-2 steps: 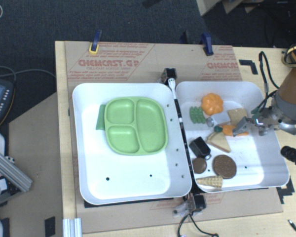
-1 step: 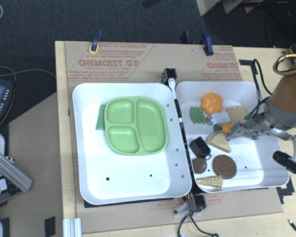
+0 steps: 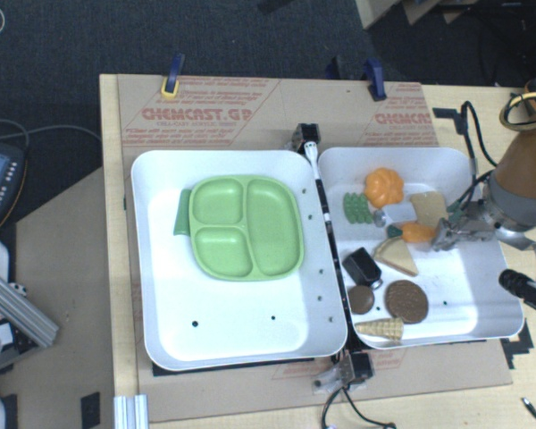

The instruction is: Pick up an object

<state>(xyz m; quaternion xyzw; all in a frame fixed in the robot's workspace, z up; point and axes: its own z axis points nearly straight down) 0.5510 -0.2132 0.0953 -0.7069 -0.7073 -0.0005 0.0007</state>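
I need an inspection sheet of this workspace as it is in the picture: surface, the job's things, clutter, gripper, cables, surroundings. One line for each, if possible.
Surface: brown board carrying left bin and right bin, side by side.
Job's things: in the right bin, orange fruit, green piece, tan block, pale wedge, black object, two brown discs, cone.
Clutter: green divided plate in the left bin.
Gripper: gripper low over the right bin, beside a small orange piece; finger state cannot be judged.
Cables: black cable near the arm; cable on the floor at the left.
Surroundings: dark carpet, two clamps on the board's far edge.
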